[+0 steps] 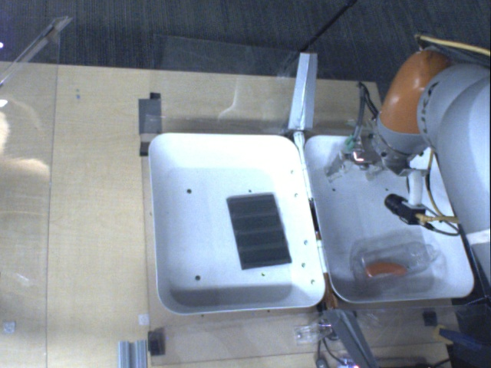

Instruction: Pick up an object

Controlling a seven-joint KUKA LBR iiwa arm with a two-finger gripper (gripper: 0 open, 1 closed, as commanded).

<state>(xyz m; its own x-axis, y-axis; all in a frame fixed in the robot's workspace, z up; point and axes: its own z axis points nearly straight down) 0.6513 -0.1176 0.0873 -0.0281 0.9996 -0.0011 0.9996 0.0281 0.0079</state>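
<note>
Dark ridged pad (258,230) in left bin (165,205); clear container (393,261) in right bin (337,228).

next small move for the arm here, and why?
Probably shift the tool toward the near end of the right bin and lower it over the clear bottle. The tool sits at the bin's far-left corner, apart from the bottle, which lies on its side. The dark ridged slab lies in the left bin.

A pale wooden bench top (84,228) carries two shallow white plastic bins side by side, the left bin (173,205) and the right bin (330,228) nearly touching. An upright grey metal post (303,90) stands behind their meeting edges. Small black brackets (151,113) sit near the left bin's corners. Dark grey carpet (192,6) lies beyond.
</note>
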